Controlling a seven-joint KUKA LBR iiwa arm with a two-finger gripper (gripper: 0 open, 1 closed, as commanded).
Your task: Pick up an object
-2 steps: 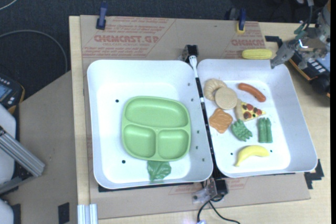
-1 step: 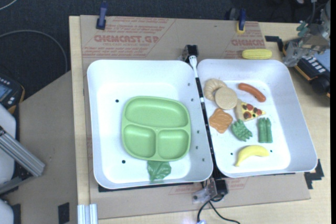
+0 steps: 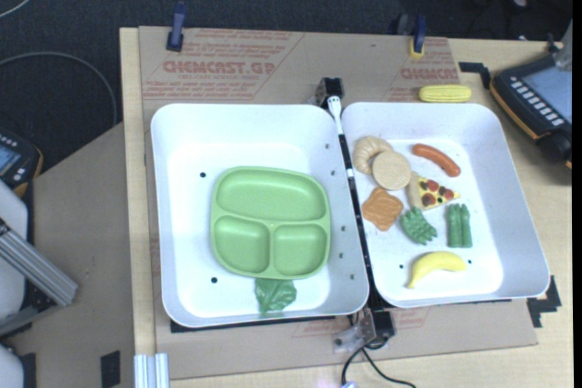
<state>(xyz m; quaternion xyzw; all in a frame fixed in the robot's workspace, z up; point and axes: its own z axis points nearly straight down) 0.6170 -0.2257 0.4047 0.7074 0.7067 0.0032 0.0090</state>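
Plainly, the toy foods crowd the right bin [image 3: 509, 195], banana [image 3: 435, 266] near its front edge, pizza slice [image 3: 433, 193] touching the round cracker [image 3: 392, 169], so a grab risks nudging neighbours; the gripper's state I cannot tell.

Blue clamps [image 3: 176, 25] — bench's [image 3: 273, 59] far edge

Bins [image 3: 173, 195]: 2, both white
Divided plate [image 3: 269, 221]: pale green
Lettuce leaf [image 3: 275, 294]: darker green
Banana [image 3: 435, 266]: yellow
Sausage [image 3: 436, 159]: red-orange
Pizza slice [image 3: 431, 194]: yellow with red spots
Broccoli [image 3: 419, 225]: green
Asparagus bundle [image 3: 457, 224]: dark green
Round cracker [image 3: 393, 169]: pale tan
Toast piece [image 3: 382, 209]: orange-brown
Corn cob [image 3: 445, 93]: yellow
Table [image 3: 236, 68]: tan with red lettering
Clamps [image 3: 176, 25]: blue
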